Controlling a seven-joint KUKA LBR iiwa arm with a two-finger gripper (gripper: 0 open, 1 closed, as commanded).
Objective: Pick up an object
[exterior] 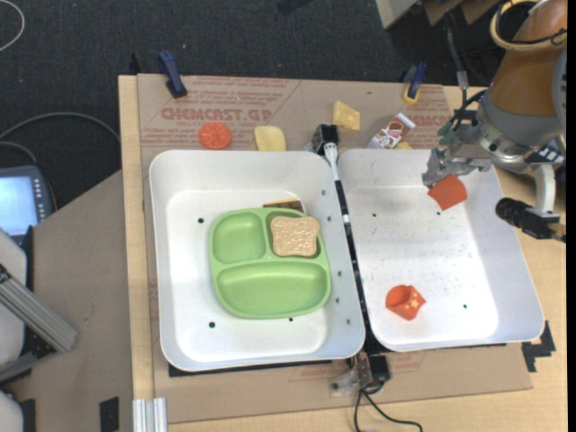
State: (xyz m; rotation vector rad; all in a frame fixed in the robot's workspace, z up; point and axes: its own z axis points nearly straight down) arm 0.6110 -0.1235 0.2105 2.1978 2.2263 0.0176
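Observation:
My gripper (pixel 444 171) hangs over the far right part of the right bin (pixel 504 268). An orange-red block (pixel 448 193) sits tilted between the fingertips, and the gripper is shut on it. The block appears lifted a little above the bin floor. A second red object (pixel 405 301) lies near the front of the same bin, well clear of the gripper.
The left bin (pixel 180 241) holds a green divided plate (pixel 270 282) with a toast slice (pixel 295 236) in its upper right compartment. Behind the bins lie an orange disc (pixel 215 135), two yellow pieces (pixel 269 138) (pixel 346 114) and a small packet (pixel 390 134). Blue clamps (pixel 171 73) (pixel 414 81) grip the board's far edge.

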